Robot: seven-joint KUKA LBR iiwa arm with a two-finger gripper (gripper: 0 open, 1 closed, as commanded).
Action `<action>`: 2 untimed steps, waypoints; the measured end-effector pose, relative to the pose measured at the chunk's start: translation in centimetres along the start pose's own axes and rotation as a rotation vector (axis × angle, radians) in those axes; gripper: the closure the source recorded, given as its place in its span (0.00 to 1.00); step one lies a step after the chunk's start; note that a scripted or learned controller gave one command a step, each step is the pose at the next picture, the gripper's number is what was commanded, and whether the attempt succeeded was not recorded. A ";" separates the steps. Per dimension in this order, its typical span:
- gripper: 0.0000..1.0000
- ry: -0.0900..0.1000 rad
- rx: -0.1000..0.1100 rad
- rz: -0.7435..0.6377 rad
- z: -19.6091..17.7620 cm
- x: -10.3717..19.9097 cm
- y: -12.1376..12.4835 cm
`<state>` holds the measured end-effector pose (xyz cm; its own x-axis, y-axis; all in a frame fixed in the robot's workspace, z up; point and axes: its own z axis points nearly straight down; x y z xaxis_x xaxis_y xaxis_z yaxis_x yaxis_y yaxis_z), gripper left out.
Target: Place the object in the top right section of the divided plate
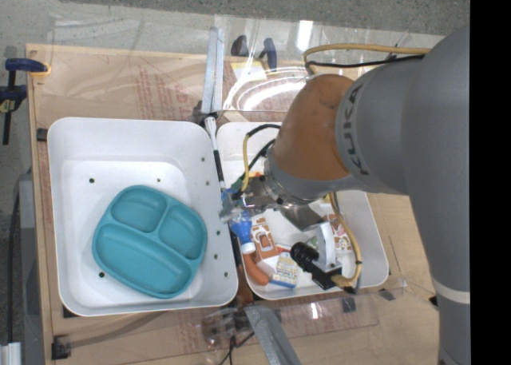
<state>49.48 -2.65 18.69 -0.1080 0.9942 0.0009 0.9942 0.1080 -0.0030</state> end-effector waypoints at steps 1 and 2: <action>1.00 -0.001 -0.002 0.028 0.0 7.0 0.6; 0.00 -0.001 -0.002 0.030 0.0 6.9 0.6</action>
<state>49.37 4.30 18.71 -0.0778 0.9970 -0.0004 0.9970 0.0778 -0.0011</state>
